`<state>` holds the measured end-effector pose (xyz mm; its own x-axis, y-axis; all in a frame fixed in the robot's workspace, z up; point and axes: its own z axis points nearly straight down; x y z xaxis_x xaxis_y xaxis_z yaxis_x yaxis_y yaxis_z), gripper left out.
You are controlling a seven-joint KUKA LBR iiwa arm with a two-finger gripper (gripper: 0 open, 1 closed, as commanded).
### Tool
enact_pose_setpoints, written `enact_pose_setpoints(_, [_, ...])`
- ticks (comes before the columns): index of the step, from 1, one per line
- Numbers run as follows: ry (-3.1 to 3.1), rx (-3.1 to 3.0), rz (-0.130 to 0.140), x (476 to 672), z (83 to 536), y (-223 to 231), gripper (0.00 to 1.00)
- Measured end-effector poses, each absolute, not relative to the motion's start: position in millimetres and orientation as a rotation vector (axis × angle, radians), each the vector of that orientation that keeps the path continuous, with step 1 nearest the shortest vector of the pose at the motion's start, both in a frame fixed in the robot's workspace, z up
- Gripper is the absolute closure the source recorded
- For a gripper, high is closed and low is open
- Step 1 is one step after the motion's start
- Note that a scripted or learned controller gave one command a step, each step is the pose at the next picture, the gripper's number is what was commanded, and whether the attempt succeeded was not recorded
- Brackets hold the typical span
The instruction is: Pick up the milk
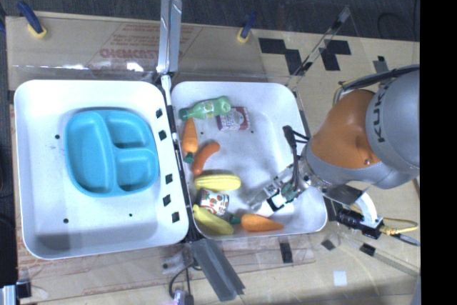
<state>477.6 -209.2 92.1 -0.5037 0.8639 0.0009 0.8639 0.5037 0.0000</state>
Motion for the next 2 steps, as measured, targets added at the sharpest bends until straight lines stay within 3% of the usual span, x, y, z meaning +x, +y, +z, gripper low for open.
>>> enact_pose_setpoints(1, [-2.720,-1.536,-0.021,479.7,101,-199,1.00])
enact_pose_setpoints(2, [-2.749,-1.519,0.000,520.9,98,-192,1.00])
